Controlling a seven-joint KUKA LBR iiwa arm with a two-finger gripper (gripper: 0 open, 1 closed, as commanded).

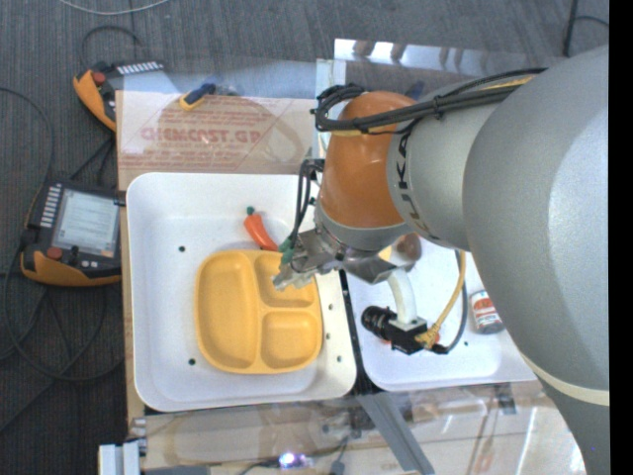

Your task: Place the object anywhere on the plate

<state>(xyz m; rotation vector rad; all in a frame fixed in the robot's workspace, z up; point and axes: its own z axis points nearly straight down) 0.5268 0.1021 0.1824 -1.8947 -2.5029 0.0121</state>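
A yellow divided plate (237, 315) lies in the left white bin (158, 226). An orange toy carrot (259, 231) with a green tip rests on the bin floor just beyond the plate's far edge. My gripper (287, 268) hangs over the plate's far right corner, a little to the right of the carrot and in front of it. The grey arm with its orange band covers much of the space above it. Nothing can be seen held in the gripper.
The right bin (445, 364) holds a small red-and-white container (482, 312) near its right side and a brownish object (406, 249) partly under the arm. A teach pendant (74, 228) lies on the floor to the left.
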